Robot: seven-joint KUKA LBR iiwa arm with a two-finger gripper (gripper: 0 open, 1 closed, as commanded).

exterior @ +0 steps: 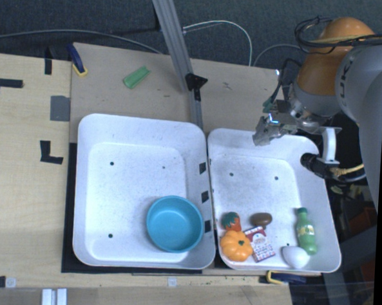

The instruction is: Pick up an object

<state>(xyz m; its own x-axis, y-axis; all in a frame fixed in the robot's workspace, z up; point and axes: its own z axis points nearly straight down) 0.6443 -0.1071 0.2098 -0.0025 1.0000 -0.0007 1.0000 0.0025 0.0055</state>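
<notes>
The gripper [264, 135] hovered over the far rim of the right bin [318, 188]; finger state could not be determined. The orange pumpkin [237, 245], green bottle [305, 231] and white egg [295, 257] lay along that bin's near edge. A blue bowl [174, 223] sat in the left bin [99, 175].

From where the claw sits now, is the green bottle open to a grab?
Probably yes. The claw hovers at the right bin's far rim, and the green bottle lies uncovered near the right wall, only a white object crowding its near end.
</notes>
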